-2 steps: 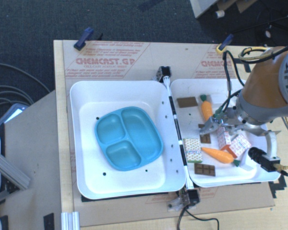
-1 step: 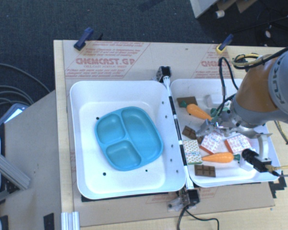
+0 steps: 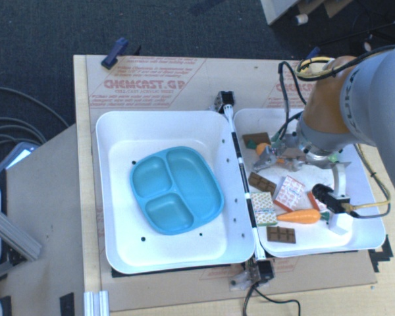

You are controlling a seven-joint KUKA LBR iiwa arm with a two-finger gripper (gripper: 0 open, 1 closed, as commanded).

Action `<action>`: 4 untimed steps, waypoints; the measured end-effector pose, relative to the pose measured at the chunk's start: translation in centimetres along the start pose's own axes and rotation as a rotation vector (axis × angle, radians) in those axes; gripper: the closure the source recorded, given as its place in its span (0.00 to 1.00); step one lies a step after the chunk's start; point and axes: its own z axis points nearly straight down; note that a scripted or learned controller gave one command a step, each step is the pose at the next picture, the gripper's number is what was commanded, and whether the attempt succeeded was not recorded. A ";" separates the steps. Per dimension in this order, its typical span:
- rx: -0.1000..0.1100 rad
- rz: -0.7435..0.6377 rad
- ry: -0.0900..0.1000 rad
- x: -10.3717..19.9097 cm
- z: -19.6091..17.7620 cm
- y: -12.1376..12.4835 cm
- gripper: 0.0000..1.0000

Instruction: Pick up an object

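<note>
My gripper (image 3: pixel 274 153) hangs low over the upper left part of the right bin (image 3: pixel 365 236), below the grey arm (image 3: pixel 355 104) with its orange band. Right beside it lie a dark brown bar (image 3: pixel 255 139) and a small orange piece (image 3: pixel 260 148). Below it are another brown bar (image 3: pixel 262 182), a red-and-white checked packet (image 3: pixel 289 191), a pale green packet (image 3: pixel 263 203), an orange carrot (image 3: pixel 297 217) and a chocolate bar (image 3: pixel 281 234). Nothing is visibly held.
The left bin (image 3: pixel 112 176) holds a blue divided plate (image 3: pixel 176 188). A black clip rail (image 3: pixel 240 170) separates the two bins. Black cables (image 3: pixel 289 91) and a yellow cable (image 3: pixel 372 206) run along the arm, and a black-and-white fitting (image 3: pixel 332 206) sits over the right bin.
</note>
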 end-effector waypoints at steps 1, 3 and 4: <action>0.012 0.000 0.001 0.2 0.2 5.5 0.00; 0.043 0.001 -0.001 -0.3 0.6 6.6 0.00; 0.044 -0.002 0.006 -1.2 0.6 6.7 0.00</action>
